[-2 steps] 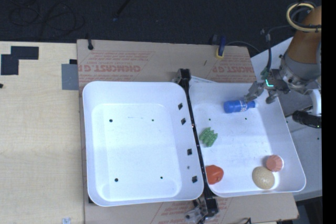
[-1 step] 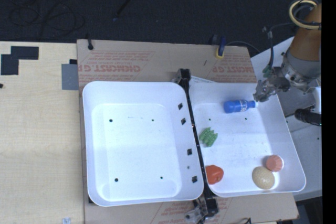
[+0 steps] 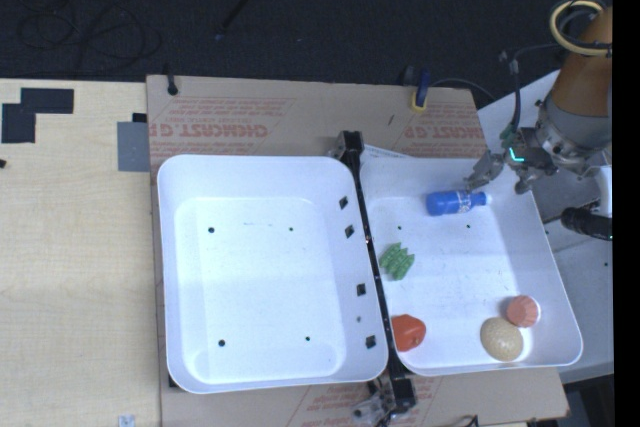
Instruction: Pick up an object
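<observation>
My gripper (image 3: 500, 167) hovers spread and unloaded at the right bin's (image 3: 560, 315) far edge — just beside the blue bottle (image 3: 455, 203); lying sideways, I judge it could roll away.

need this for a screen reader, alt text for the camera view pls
A grey robot arm's gripper hangs at the right bin's upper right edge, beside a blue bottle lying on its side. That bin also holds a green piece, a red piece, a pink ball and a beige ball.
</observation>
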Robot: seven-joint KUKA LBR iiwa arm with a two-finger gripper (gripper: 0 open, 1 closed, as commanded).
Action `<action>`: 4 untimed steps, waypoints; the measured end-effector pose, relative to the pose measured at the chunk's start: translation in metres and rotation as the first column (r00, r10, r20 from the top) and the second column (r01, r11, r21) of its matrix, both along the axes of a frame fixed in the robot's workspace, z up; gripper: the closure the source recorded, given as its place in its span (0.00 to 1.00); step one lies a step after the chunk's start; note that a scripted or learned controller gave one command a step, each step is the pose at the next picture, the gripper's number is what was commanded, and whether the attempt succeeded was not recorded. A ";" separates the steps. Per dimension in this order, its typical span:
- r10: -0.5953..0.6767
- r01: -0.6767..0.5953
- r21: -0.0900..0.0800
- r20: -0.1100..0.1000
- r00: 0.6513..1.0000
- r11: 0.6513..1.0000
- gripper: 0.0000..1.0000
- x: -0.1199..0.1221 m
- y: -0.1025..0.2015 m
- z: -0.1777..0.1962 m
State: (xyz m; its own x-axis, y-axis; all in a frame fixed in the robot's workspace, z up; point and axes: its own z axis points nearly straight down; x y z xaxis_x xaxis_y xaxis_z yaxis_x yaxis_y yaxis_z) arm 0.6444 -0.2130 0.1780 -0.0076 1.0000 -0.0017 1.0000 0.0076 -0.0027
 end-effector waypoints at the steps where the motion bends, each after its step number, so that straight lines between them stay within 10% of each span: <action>1: 0.002 -0.002 -0.001 0.001 1.000 1.000 1.00 0.000 0.000 0.011; 2: 0.003 -0.003 -0.001 -0.001 1.000 1.000 0.00 0.000 0.000 0.010; 3: 0.005 -0.005 -0.001 0.000 1.000 1.000 1.00 0.001 -0.001 0.021; 4: 0.006 -0.006 -0.001 -0.001 1.000 1.000 0.00 0.000 -0.001 0.020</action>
State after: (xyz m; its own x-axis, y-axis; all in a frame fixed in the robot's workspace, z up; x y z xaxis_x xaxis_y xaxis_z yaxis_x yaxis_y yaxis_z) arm 0.6449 -0.2135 0.1980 -0.0141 0.9999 -0.0031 0.9999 0.0141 -0.0037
